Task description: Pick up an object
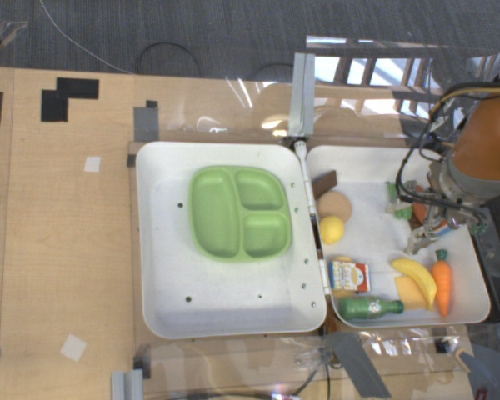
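banana (pixel 417 275), carrot (pixel 442 286), green bottle (pixel 371 308), lemon (pixel 332 230) in right bin (pixel 375 197). green plate (pixel 239 212) in left bin (pixel 162 307). fingers (pixel 418 240) slightly apart, holding nothing.

I have one fixed camera, mounted above the bench (pixel 58 248) and looking down at a slant. It takes in both white bins, the left bin (pixel 162 307) near centre and the right bin (pixel 375 215) toward the right side, with floor (pixel 192 15) along the top.
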`<state>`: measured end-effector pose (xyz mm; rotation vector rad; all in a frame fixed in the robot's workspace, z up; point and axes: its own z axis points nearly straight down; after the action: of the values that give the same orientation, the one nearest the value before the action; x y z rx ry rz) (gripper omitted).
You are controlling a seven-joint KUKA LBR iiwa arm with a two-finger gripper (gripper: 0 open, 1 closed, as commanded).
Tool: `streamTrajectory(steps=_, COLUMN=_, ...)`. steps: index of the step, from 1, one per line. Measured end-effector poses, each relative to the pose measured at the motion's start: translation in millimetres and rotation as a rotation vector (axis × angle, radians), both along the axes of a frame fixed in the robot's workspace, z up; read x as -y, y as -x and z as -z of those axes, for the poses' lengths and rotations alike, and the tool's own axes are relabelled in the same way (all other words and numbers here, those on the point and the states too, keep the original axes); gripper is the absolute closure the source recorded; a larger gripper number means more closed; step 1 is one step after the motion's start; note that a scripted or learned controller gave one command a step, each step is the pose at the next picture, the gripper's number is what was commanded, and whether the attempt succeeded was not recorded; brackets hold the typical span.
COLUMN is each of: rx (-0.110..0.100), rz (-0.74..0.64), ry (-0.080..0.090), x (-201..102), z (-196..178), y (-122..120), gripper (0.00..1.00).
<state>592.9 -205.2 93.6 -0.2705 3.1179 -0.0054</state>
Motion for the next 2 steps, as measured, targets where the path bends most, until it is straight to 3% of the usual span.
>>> streamTrajectory(steps=1, rx=0.000, rz=0.016, ry=-0.002, x=-2.1, z=5.7, y=-45.6, gripper=0.00)
streamTrajectory(steps=2, rx=-0.001, rz=0.010, ry=-0.002, x=-1.4, z=5.7, y=-44.2, gripper=0.00)
